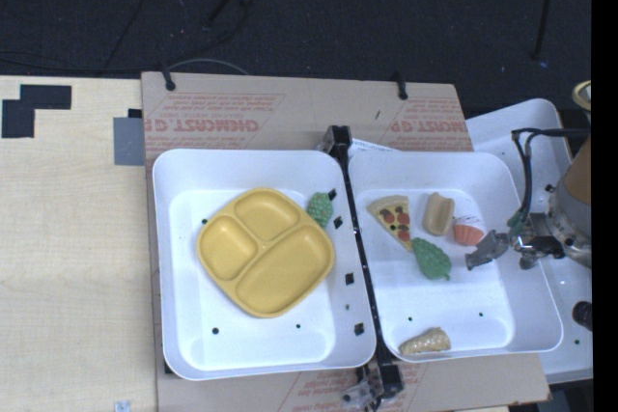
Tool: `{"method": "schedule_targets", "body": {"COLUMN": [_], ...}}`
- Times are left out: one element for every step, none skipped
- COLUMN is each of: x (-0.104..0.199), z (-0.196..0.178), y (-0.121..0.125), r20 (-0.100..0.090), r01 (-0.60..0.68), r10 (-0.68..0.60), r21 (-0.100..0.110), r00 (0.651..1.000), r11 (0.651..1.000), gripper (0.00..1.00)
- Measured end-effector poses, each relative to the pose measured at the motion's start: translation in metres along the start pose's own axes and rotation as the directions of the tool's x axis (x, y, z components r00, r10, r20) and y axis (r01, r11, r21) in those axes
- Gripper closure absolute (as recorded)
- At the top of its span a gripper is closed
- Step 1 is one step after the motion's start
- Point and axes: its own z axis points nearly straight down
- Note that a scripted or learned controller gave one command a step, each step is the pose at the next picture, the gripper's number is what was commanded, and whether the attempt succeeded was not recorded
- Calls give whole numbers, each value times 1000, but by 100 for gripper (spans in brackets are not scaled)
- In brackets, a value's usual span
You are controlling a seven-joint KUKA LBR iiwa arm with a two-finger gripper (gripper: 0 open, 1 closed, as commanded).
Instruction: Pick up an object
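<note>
so from the overhead cam, the grey two-finger gripper [486, 249] hangs over the right shallow white bin [502, 328], near its right wall, and i can't tell its state. nearest to it, toward the bin's middle, sits the small orange-and-white toy piece [468, 231], then the dark green bumpy toy vegetable [432, 259]. i'd centre over the orange one, keeping off that wall, then drop straight down.

Taking the divider [355, 236] between the bins as the mark: left of it a plate [266, 252] with a broccoli piece [320, 206] beside it; right of it a pizza slice [392, 218], bread [438, 213], cupcake [468, 231], another broccoli piece [432, 259], and a pastry [426, 342] nearest me
</note>
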Motion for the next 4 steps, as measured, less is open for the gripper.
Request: {"method": "schedule_targets", "body": {"x": [1,5,5,4], "z": [46,110,113,102], "y": [-8,-9,-9,-9], "r20": [-2,-2,-1,-1], "r01": [0,0,-3,-6], "r10": [0,0,3,6], "r21": [3,4,0,-2], "r00": [1000,1000,1000,1000], "r11": [1000,1000,1000,1000], "gripper": [0,0,0,100]}}
